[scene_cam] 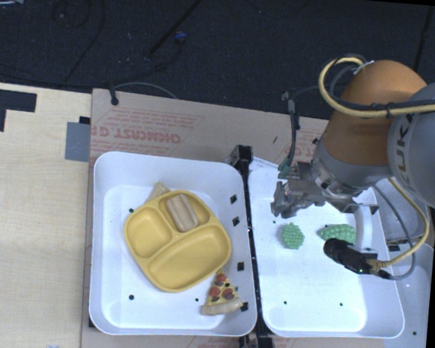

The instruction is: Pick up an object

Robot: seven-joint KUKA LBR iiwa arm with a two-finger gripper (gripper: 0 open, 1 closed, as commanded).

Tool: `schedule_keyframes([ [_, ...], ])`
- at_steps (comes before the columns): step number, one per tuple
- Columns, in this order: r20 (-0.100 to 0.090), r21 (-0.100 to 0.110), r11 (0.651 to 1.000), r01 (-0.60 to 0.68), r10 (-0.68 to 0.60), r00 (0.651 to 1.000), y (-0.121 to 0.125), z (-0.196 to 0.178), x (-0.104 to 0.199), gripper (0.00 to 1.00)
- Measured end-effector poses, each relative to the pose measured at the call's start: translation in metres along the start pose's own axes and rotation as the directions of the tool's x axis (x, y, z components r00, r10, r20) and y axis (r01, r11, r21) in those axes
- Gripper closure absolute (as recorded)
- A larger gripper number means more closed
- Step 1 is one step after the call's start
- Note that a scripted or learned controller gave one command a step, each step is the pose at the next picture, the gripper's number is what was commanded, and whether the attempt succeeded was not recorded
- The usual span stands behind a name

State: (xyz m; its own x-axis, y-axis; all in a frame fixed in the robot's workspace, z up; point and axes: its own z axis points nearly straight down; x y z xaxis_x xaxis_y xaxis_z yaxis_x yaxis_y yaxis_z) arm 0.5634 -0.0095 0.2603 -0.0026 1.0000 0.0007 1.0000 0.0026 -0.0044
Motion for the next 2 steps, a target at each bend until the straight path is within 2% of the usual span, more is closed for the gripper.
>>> schedule_keyframes([
  [1,0.000,0.000,1.000,0.000,0.000,1.000,-0.005,0.006,0.046,1.00],
  [2,0.001,0.001,1.000,0.000,0.000,1.000,-0.019,0.011,0.087,1.00],
])
